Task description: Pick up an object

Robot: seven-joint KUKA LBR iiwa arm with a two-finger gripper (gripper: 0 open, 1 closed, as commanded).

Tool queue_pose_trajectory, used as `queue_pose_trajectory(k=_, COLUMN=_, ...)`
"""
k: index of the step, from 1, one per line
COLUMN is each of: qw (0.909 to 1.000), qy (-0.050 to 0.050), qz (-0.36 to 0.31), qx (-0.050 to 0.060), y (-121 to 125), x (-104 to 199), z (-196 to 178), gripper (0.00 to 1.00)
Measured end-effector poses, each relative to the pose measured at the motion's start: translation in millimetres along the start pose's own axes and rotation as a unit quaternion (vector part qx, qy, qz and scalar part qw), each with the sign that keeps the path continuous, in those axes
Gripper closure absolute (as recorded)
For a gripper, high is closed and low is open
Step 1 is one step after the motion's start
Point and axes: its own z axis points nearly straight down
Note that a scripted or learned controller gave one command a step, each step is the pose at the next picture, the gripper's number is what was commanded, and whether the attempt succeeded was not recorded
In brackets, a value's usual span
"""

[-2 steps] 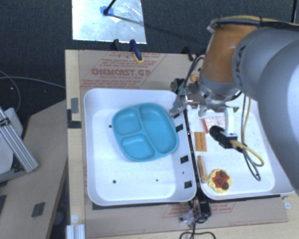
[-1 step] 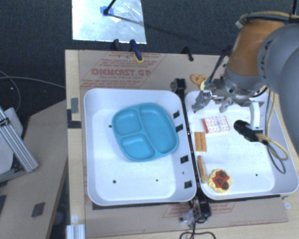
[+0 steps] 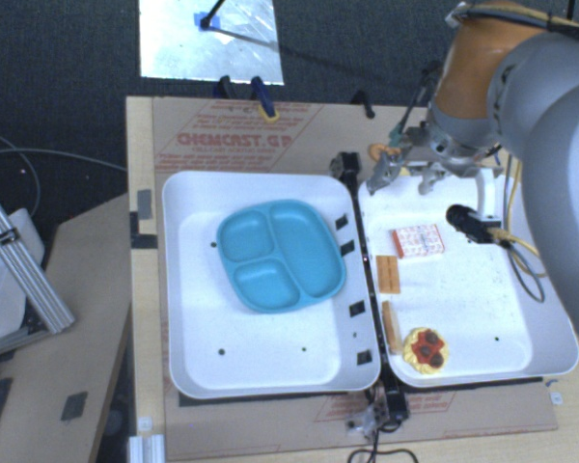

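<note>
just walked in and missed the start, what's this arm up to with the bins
A grey arm with an orange band reaches in from the right, its claw over the far end of the right bin. Nothing shows between its fingers. In that bin lie a small patterned card, an orange block, a stick-shaped piece and a toy pizza. The left bin holds a blue divided plate.

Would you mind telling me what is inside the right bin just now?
The right bin holds a patterned card, two orange-brown sticks and a toy pizza. The arm covers its far corner.
</note>
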Motion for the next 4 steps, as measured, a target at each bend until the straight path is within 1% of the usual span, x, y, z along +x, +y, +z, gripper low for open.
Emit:
queue_pose_trajectory(k=1, qw=1.0, qy=0.004, qz=-0.007, qx=0.001, y=-2, x=155, z=0, gripper=0.0)
queue_pose_trajectory(k=2, qw=1.0, qy=0.002, qz=-0.001, qx=-0.003, y=1, x=213, z=97, gripper=0.0)
queue_pose_trajectory(k=3, qw=1.0, qy=0.0, qz=0.004, qx=-0.008, y=3, x=130, z=-99, gripper=0.0)
queue_pose_trajectory(k=4, qw=1.0, qy=-0.001, qz=0.004, qx=0.007, y=-13, x=96, z=7, gripper=0.0)
